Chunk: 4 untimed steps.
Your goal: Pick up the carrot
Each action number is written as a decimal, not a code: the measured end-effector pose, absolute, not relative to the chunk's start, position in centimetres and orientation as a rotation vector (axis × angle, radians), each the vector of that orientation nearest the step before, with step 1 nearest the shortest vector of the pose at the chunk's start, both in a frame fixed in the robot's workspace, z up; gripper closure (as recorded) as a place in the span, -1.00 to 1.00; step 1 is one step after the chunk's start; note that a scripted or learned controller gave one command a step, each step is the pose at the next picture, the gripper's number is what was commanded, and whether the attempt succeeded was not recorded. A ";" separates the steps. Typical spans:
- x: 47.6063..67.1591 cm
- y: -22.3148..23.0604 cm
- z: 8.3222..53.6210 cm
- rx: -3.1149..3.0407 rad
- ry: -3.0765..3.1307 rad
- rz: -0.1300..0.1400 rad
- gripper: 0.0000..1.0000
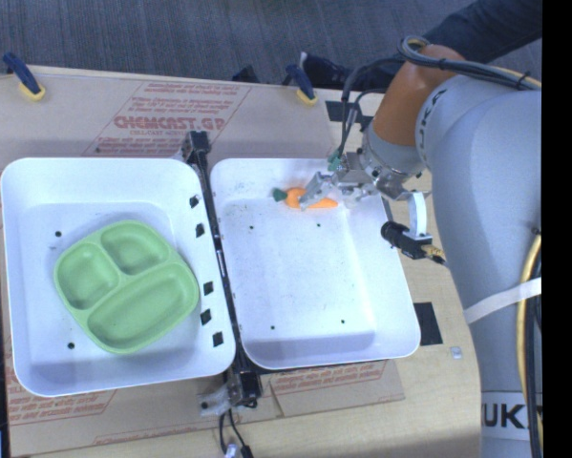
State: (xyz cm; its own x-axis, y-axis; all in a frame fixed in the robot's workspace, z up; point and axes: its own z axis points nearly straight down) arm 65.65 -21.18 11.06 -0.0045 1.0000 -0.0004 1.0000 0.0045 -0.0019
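Camera view. Nearest the lens, at the 4 o'clock edge of the frame, stands the grey arm body [491, 246], which fills the right side. Its orange band [405, 98] sits at about 1 o'clock, just above the wrist. From the wrist the gripper [326, 191] points toward 9 o'clock and reaches into the right bin [309, 342].

Gripper state: the fingers are down at the carrot [307, 198], which lies flat on the bin floor with its long axis running 9 to 3 o'clock and its small green top at the 9 o'clock end. The fingertips overlap the carrot's 3 o'clock half. Whether they are closed on the carrot or merely beside it cannot be told at this resolution.

Carrot location: upper part of the right bin, near the far wall, at about 12 o'clock within that bin.

Left bin [37, 184]: holds a green divided plate [126, 285], three compartments, resting at about 6 o'clock on the bin floor. Both bins stand on a cardboard sheet [161, 113].
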 end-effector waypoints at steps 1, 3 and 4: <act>65.6 -18.1 9.2 -2.210 -2.226 0.004 -1.00; 65.7 -18.1 10.3 -2.204 -2.233 0.009 -1.00; 65.6 -11.9 11.2 -2.213 -2.227 0.008 -1.00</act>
State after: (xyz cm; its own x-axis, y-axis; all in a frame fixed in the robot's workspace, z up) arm 65.63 -11.93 11.15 -0.0063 1.0000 -0.0018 1.0000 0.0063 -0.0051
